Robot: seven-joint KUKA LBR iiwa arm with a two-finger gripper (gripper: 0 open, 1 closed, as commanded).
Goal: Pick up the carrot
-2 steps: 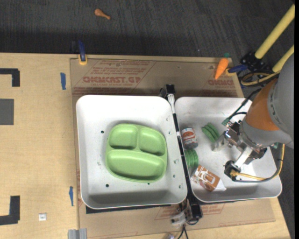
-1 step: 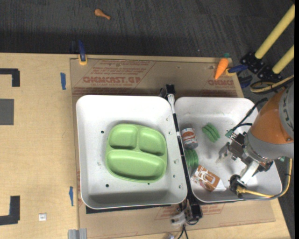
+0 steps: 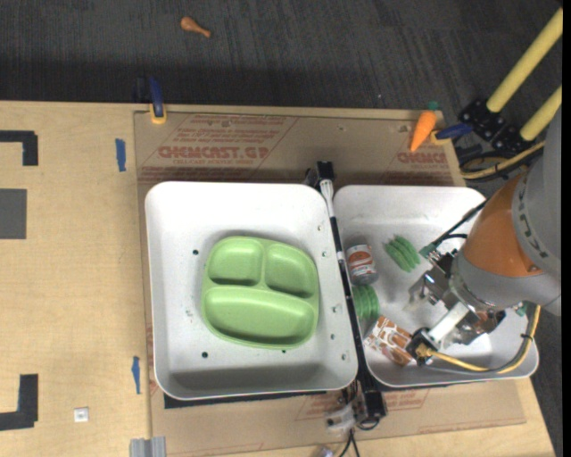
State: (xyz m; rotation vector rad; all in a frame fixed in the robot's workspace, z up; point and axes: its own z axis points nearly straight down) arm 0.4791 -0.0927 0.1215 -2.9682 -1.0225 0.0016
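Note:
An orange tapered thing with a green tip (image 3: 423, 130) sits at the back edge of the cardboard, outside the bins and beside a blue clamp. I cannot tell whether it is the carrot or part of the clamp. My gripper (image 3: 432, 284) hangs low in the right bin (image 3: 419, 207), right of its middle. It is close to a green ridged piece (image 3: 402, 252) and above an orange-and-white packet (image 3: 391, 340). The wrist covers the bin floor under it.
The right bin also holds a small red-and-white can (image 3: 360, 261) and a dark green item (image 3: 366, 302) along its left wall. The left bin (image 3: 178, 223) carries a green divided plate (image 3: 261, 291). A small orange thing (image 3: 194, 27) lies on the dark floor behind the bench.

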